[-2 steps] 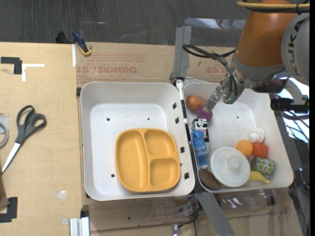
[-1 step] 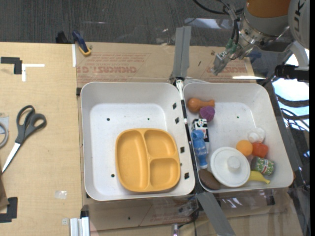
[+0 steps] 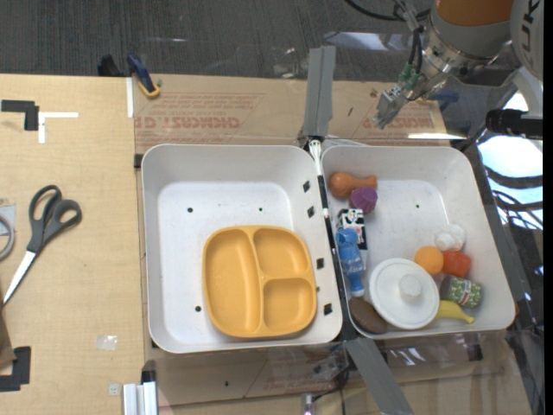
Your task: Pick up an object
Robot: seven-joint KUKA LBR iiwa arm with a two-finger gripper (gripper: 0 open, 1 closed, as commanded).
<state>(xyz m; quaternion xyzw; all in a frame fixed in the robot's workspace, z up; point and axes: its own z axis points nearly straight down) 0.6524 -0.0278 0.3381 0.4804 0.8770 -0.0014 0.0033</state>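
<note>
Two glossy white bins [image 3: 164, 258] sit on my pale wooden bench [image 3: 69, 188], carpet behind. Left holds a smooth yellow divided plate [image 3: 257, 280]; right, small rounded toys [image 3: 432, 271]. My gripper [image 3: 393, 100] hovers beyond, finger state unclear to me.

A robotics lab: wooden bench [image 3: 69, 301], two white bins [image 3: 164, 318], taped cardboard [image 3: 216, 115], scissors [image 3: 43, 223], carpet floor [image 3: 173, 15]
</note>
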